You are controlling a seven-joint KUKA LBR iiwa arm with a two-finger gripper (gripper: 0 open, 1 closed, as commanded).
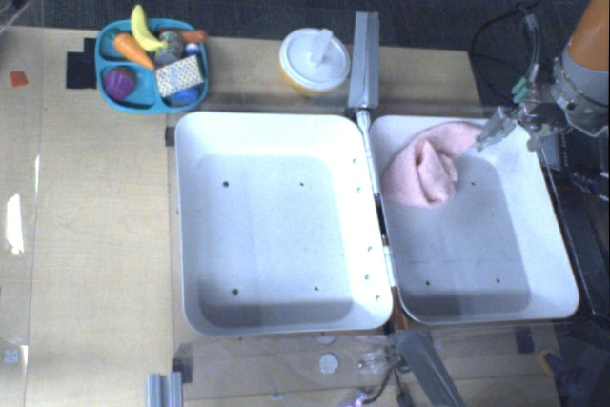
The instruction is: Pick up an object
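- Camera view, far left: a blue divided tray [127, 98] sits on the worktop [86, 234] behind the bins, holding toy food (a yellow banana [143, 29], an orange carrot [132, 50], a purple piece [119, 83]) and a small patterned block [180, 74].
- Just right of the tray, a white lidded cup with a yellow base [315, 60] stands on the worktop, touching nothing.
- Left white bin [195, 234] lies in front of these, its floor showing a few dark dots.
- A grey metal bar [363, 62] runs back from the seam where the two bins meet.
- Right white bin [548, 253] holds a pink cloth [426, 169], bunched in the bin's back-left area, with one corner drawn out toward the back right.
- End effector [496, 127] is at the right bin's back edge, its fingers closed together on that drawn-out corner of the cloth (the rest of the cloth lies on the bin floor).
- Arm's orange band [591, 38] shows at the far right.
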